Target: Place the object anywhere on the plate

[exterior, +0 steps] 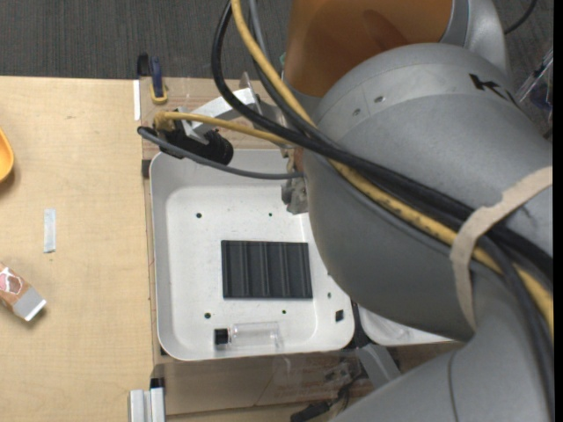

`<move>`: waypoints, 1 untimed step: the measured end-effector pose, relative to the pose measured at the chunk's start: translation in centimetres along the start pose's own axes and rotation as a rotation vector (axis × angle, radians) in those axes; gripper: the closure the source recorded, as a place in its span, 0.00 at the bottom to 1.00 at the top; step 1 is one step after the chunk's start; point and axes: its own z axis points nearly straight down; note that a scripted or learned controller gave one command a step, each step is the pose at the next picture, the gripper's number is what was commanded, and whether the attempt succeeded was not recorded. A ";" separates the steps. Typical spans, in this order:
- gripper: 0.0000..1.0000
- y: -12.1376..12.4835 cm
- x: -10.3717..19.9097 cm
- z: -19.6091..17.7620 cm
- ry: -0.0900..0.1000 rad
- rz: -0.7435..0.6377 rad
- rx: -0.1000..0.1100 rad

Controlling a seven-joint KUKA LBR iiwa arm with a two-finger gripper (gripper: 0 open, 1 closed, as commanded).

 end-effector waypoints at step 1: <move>1.00 2.4 -1.7 5.8 -0.011 -0.318 -0.009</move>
